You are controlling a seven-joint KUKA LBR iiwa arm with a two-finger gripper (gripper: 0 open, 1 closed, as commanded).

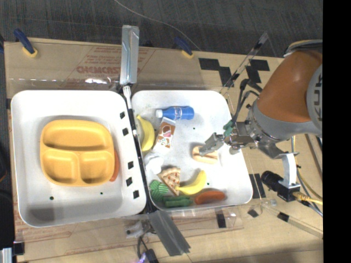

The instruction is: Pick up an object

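The right bin [219, 188] holds several toy foods. A blue bottle [176, 113] lies at the back, with a small carton [165, 135] and a yellow round piece [145, 134] to its left. A pizza slice [170, 178], a banana [193, 183], a green piece [163, 196] and a red sausage [209, 196] lie at the front. My gripper [211, 145] reaches in from the right, just above a tan hot dog bun [204, 155] at the bin's middle right. Its fingers point left and down toward the bun.
The left bin [27, 147] bears a yellow divided tray [78, 149]. A metal bar [129, 53] rises at the divider between the bins. Cables [244, 70] run behind the arm at the right.
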